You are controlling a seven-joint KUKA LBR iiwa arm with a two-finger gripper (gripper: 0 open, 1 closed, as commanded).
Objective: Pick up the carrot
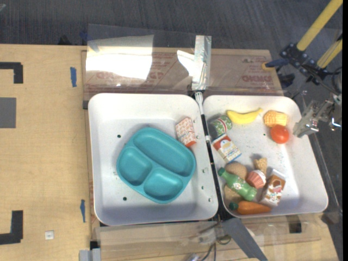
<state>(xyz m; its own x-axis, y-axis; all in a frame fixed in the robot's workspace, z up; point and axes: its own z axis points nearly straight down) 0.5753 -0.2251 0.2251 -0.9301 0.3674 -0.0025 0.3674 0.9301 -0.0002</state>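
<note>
1. Carrot point(251, 207) lies on its side at the near edge of the right bin point(310, 162), orange, its length running left to right along the bin's front wall.
2. Just behind the carrot, a green bottle point(239, 185) lies slanted, with a brown potato-like piece point(236, 171) touching its upper end.
3. A small carton with a brown and white print point(274, 188) stands just above the carrot's right end, and a pink cupcake point(255, 177) sits between that carton and the bottle.
4. Further back in the same bin I see a red and white carton point(226, 148), a green can point(221, 125), a yellow banana point(244, 116), a corn cob point(275, 118) and a red tomato point(280, 134).
5. My end effector point(309, 125) is at the right rim of the right bin, near the tomato and the corn, well apart from the carrot; I cannot tell how it is set, as it is small and blurred against the dark floor.
6. The left bin point(103, 156) holds a teal divided tray point(156, 163) lying tilted in the middle, and a small red and white carton point(186, 131) stands just beside the tray's upper right corner, close to the wall between the bins.
7. Both bins rest on the desk point(43, 145), whose pale brown surface stretches out to the left.
</note>
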